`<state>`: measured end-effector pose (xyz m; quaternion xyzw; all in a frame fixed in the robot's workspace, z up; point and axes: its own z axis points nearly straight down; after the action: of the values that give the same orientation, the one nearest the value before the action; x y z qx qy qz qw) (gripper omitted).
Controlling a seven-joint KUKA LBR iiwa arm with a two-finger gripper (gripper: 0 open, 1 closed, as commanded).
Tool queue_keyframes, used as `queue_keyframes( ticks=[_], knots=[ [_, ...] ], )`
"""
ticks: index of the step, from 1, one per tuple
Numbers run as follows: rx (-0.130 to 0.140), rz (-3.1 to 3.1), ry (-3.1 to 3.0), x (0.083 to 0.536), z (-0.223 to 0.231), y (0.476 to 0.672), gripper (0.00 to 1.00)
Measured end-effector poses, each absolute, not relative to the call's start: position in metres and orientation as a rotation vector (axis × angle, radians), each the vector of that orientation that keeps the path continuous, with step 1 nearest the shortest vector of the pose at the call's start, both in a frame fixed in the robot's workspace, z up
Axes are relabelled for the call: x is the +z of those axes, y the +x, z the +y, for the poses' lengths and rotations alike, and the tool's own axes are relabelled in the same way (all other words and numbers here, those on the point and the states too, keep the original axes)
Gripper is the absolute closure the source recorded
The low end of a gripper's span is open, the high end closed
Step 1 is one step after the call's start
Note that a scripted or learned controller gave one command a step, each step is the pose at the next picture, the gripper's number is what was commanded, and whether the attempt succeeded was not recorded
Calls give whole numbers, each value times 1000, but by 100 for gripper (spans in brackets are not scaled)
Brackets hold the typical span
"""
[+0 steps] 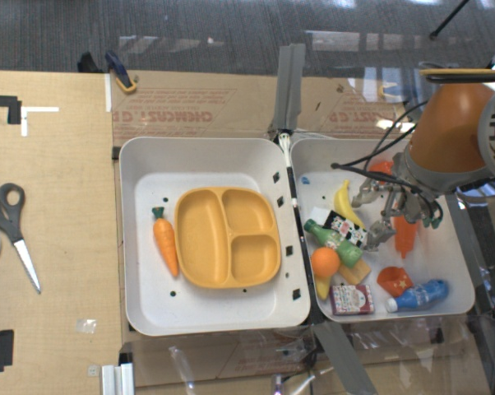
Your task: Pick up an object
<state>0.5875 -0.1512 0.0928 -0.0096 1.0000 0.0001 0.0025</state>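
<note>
Camera view shows brown cardboard [200, 105] with upside-down letters, too blurry to read. Left bin [136, 220] has a yellow tray [228, 237] and a carrot [165, 243]. Right bin [460, 295] has a banana [344, 202], an orange [325, 262], a blue bottle [418, 295]. Gripper [391, 212] hangs above, spread wide, pinching nothing.

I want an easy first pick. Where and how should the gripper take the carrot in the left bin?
Probably across the carrot's orange body near its middle, coming straight down. It lies flat, lengthwise beside the yellow tray, leafy end up-frame, so the fingers should close across its narrow width.
</note>
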Motion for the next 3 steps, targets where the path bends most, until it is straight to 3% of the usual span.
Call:
queue_keyframes(
  ticks=[1,2,3],
  knots=[
    [-2,3112,-395,94,-222,536,0],
    [-6,3107,-398,104,-221,538,100],
    [-6,3107,-398,104,-221,538,0]
  ],
)
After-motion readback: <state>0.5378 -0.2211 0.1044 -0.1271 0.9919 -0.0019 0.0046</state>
